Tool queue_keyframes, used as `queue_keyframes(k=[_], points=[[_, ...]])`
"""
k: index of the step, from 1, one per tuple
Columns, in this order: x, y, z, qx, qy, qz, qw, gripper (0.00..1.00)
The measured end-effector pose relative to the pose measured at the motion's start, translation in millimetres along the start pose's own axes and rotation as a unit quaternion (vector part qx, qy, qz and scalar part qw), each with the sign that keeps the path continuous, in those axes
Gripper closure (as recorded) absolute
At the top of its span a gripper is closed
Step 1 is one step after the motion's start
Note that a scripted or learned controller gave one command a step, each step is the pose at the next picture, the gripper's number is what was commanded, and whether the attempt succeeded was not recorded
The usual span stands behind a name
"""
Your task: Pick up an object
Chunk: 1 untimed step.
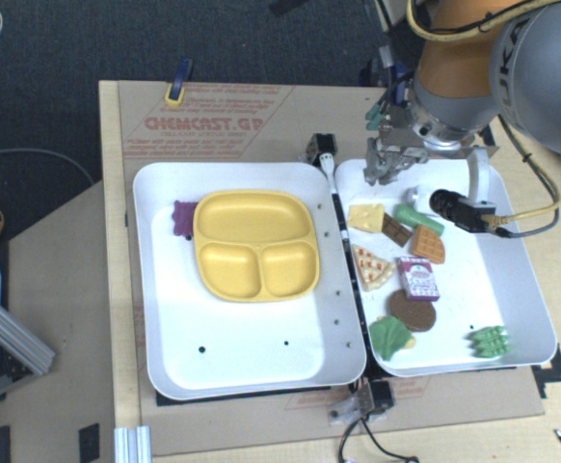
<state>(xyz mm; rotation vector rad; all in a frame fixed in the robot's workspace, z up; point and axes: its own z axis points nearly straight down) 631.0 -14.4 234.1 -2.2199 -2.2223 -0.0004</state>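
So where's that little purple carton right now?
The small purple carton lies in the right-hand white bin, near its middle, between the brown waffle piece above and the round brown cookie below.

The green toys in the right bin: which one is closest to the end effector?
The long green piece near the top of the right bin, just below the end effector. The leafy one and the bumpy one lie near the bin's bottom edge.

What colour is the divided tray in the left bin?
Yellow. The divided tray shows plainly in the camera view, lying in the left bin.
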Motion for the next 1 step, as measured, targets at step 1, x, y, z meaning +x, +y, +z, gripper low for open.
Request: queue_keyframes(k=[1], points=[[-3.4, 6.7, 12.3, 0.0, 0.0, 0.001, 1.0, 1.0]])
